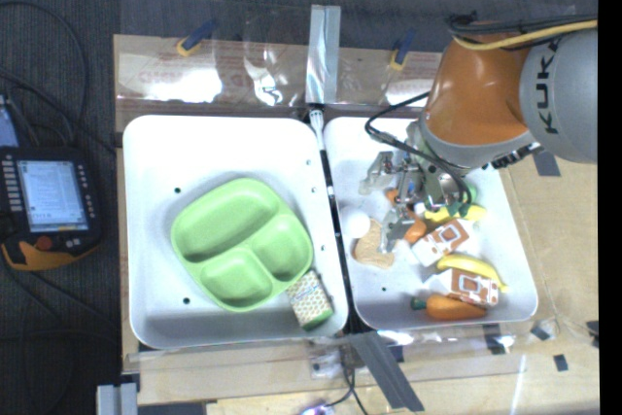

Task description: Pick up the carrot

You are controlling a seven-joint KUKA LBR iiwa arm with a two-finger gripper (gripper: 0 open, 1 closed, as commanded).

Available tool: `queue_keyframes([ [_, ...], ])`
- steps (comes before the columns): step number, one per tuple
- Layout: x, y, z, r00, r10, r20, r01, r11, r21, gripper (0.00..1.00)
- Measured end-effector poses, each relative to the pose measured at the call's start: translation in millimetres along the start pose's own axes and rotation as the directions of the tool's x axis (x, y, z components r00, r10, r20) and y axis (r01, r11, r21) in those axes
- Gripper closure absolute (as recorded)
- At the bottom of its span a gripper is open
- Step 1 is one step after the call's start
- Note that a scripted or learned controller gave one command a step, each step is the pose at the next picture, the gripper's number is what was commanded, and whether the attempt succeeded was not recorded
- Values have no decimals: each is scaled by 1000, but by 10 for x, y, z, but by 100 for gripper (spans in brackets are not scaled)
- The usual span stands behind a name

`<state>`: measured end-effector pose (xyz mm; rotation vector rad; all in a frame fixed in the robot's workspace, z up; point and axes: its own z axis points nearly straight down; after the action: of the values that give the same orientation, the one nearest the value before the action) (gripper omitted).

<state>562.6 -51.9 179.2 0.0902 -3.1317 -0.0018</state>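
Note:
The carrot [452,308] is orange with a dark green end. It lies along the front wall of the right bin [515,238], below a white and orange carton [473,285]. My gripper [400,201] hangs over the middle of the right bin, above a heap of toy food. It is well behind and to the left of the carrot. The orange band of the arm [481,97] rises behind it and hides the bin's back right part.
Around the gripper lie a yellow banana [465,265], a second carton [442,236], a small orange piece [416,231], a tan slice [372,253] and a white ball [360,226]. The left bin [155,160] holds a green divided plate [243,240] and a patterned can [311,300].

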Motion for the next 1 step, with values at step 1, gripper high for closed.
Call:
queue_keyframes([
  [1,349,-792,869,990,-142,24,142,990,8,0],
])
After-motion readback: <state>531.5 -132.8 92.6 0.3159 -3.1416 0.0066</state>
